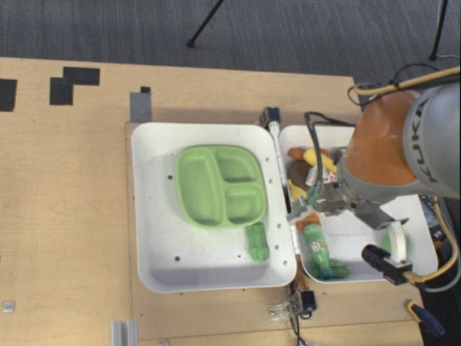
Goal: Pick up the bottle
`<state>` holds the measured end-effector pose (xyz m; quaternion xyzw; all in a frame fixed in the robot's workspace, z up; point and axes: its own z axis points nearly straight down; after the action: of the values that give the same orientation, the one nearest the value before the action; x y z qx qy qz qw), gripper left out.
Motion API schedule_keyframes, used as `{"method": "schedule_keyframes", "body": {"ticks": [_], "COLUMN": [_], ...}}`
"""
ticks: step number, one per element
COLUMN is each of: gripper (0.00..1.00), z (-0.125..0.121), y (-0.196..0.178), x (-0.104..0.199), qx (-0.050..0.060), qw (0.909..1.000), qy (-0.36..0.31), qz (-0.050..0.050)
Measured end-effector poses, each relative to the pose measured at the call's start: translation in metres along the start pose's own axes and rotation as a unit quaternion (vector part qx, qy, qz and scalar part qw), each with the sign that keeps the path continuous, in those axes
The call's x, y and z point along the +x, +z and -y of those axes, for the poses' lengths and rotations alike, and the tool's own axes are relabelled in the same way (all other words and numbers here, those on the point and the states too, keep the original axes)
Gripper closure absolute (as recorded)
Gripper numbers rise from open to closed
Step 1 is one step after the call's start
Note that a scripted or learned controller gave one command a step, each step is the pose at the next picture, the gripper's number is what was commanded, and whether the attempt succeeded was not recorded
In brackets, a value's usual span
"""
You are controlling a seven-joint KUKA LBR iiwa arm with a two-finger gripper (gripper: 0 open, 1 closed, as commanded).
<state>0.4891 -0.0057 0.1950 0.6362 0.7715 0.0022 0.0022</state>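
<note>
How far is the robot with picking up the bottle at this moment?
Done: the arm has reached over the right bin, with its wrist above the cluttered left side. In hand: nothing visibly; the green bottle lies on the bin floor just below the wrist, with no fingers seen around it. Left: closing on the bottle and lifting it. The left bin holds a green divided plate.
</note>
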Motion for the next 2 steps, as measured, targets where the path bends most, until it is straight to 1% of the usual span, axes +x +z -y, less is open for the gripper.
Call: {"method": "schedule_keyframes", "body": {"ticks": [1,2], "gripper": [0.00,0.00], "z": [0.0053,0.0052], "y": [0.0107,0.0107], "x": [-0.0161,-0.0159], "qx": [0.002,0.002], "qw": [0.9988,0.9988], "qy": [0.049,0.049], "qz": [0.000,0.000]}}
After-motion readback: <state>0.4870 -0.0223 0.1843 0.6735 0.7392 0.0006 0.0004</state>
